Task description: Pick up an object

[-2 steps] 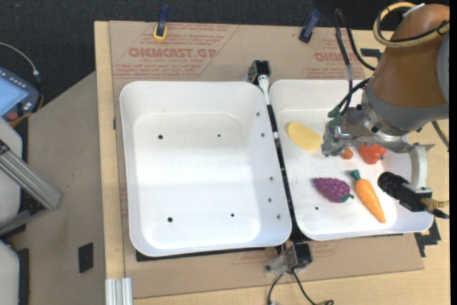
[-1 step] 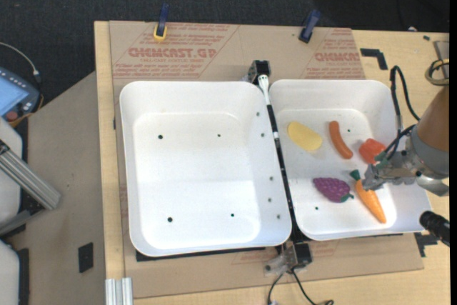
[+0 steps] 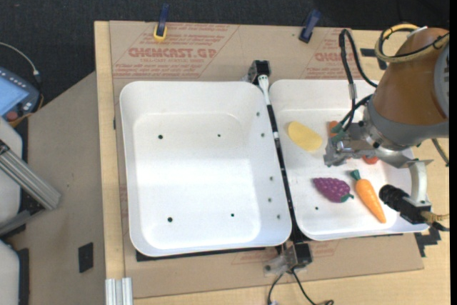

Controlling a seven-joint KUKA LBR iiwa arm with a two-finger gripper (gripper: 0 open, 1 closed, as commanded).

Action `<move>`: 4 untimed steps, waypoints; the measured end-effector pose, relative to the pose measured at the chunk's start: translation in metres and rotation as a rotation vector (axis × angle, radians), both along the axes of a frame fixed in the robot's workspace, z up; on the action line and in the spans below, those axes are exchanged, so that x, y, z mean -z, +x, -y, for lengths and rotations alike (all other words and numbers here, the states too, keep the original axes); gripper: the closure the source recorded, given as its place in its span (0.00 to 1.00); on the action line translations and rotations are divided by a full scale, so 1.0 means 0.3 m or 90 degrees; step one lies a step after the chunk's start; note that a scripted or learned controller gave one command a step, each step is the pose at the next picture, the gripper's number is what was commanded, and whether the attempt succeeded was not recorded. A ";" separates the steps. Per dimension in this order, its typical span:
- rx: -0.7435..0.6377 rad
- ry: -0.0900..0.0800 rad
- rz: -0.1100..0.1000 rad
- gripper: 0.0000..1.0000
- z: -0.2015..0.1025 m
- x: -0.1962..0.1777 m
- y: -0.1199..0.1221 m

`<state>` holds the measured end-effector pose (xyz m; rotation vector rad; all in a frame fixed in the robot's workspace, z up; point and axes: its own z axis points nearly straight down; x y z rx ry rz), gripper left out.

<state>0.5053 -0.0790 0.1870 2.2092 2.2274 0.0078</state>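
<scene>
In the right bin [image 3: 314, 226] lie a yellow rounded piece [image 3: 305, 136], a purple bunch of grapes [image 3: 333, 188] and an orange carrot [image 3: 370, 199] with a green top. My gripper [image 3: 340, 153] hangs low over this bin, just right of the yellow piece and above the grapes. Small orange-red bits [image 3: 333, 127] and a red bit [image 3: 369, 160] peek out from beside the gripper, mostly hidden by it. I see nothing clearly held.
The left bin [image 3: 143, 225] sits beside the right one, with a black divider strip [image 3: 275, 146] between them. The grey and orange arm [image 3: 410, 93] covers the right bin's far right part. Clamps [image 3: 162, 28] stand on the cardboard's back edge.
</scene>
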 end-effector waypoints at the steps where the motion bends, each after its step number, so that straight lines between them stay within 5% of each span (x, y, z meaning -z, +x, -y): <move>1: 0.001 -0.002 0.008 1.00 -0.062 -0.376 0.304; 2: 0.008 0.001 -0.010 1.00 0.059 0.005 0.104; 3: 0.001 0.001 0.002 1.00 -0.173 -0.426 0.007; 4: 0.003 0.000 -0.002 1.00 -0.346 -0.513 0.040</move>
